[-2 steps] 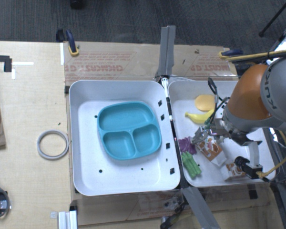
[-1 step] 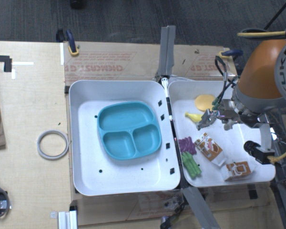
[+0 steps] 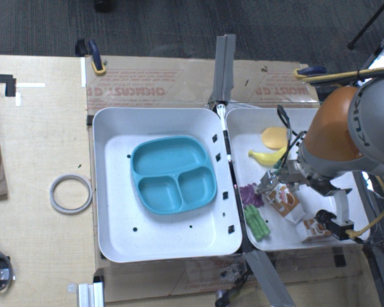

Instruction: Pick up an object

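Two white bins (image 3: 105,190); one blue divided tray (image 3: 173,174) left; one banana (image 3: 269,157), purple grapes (image 3: 251,194) right. End effector (image 3: 272,183) grip unclear, wrist-hidden.

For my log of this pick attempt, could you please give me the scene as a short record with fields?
left bin: holds a blue divided plate, lying flat
right bin: holds a banana, a yellow round item, a purple item, a green item and a brown and white packet
arm: reaches over the right bin
gripper: low over the right bin, between the banana and the packet
grasp: no object seen between the fingers
bench: a grey ring lies left of the bins
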Robot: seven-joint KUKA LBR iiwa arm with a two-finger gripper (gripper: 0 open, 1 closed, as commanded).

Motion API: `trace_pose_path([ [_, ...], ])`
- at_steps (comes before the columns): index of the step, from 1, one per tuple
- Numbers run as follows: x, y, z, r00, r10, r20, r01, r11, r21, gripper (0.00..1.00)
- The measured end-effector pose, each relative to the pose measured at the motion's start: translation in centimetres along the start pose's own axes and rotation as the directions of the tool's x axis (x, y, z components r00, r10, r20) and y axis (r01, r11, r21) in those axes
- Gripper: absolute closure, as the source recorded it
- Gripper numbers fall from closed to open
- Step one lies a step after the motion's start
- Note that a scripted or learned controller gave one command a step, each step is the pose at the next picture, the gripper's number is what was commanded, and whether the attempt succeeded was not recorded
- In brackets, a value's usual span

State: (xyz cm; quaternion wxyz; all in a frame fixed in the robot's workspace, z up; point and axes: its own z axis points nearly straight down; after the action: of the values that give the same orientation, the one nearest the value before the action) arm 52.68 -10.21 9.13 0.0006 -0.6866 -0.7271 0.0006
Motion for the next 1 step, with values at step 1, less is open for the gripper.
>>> trace_pose_path([
  [1,6.64,2.88,-9.97,1.000,0.012,0.001,-0.012,1.000,0.000,0.00],
])
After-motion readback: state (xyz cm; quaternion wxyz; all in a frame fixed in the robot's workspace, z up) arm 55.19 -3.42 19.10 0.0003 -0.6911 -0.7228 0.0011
